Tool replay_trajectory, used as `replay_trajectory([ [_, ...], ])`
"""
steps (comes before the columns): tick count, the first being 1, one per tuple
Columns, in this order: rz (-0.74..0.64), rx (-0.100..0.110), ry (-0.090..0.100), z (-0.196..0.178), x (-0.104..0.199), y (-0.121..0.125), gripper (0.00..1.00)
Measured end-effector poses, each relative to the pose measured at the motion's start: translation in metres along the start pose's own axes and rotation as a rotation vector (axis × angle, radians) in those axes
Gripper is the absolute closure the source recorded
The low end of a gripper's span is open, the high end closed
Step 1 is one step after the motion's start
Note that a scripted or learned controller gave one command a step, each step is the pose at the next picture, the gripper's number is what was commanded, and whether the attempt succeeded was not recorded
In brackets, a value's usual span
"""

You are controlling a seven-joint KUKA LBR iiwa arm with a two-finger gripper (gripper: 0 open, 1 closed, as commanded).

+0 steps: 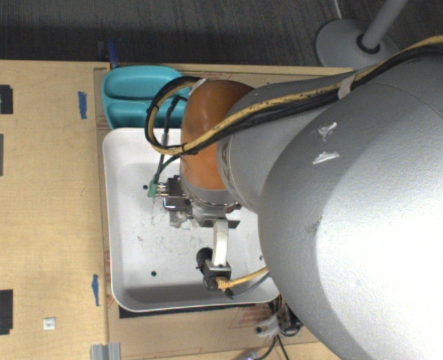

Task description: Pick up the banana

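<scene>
Camera view sets the gripper (pixel 182 210) over the shallow white plastic bin (pixel 131 231), open or closed I cannot tell, nor where the banana lies; light, soft, bruisable, it likely wants a gentle mid-body hold.

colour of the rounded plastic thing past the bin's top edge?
Teal: the rounded plastic object beside the shallow white bin, camera view.

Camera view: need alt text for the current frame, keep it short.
A grey robot arm with an orange band reaches in from the right and covers much of a shallow white bin, its gripper pointing down at the bin floor. A teal object lies just beyond the bin's far rim; the tan bench to the left bears black and blue tape marks.
</scene>
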State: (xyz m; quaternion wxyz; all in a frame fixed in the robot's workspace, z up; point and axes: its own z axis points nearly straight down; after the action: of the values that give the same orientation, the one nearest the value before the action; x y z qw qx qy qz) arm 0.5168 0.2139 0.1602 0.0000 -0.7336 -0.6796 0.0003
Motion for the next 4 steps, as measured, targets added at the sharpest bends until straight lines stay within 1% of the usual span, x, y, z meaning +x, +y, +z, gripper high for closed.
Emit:
replay_trajectory([
  [1, 0.0, 0.001, 0.0, 0.0, 0.0, 0.0, 0.0],
  [2, -0.026, 0.0, 0.0, -0.098, -0.081, -0.023, 0.0],
  [3, 0.102, 0.004, 0.0, 0.015, -0.029, -0.036, 0.0],
  [4, 0.074, 0.0, 0.001, -0.022, 0.006, -0.038, 0.0],
])
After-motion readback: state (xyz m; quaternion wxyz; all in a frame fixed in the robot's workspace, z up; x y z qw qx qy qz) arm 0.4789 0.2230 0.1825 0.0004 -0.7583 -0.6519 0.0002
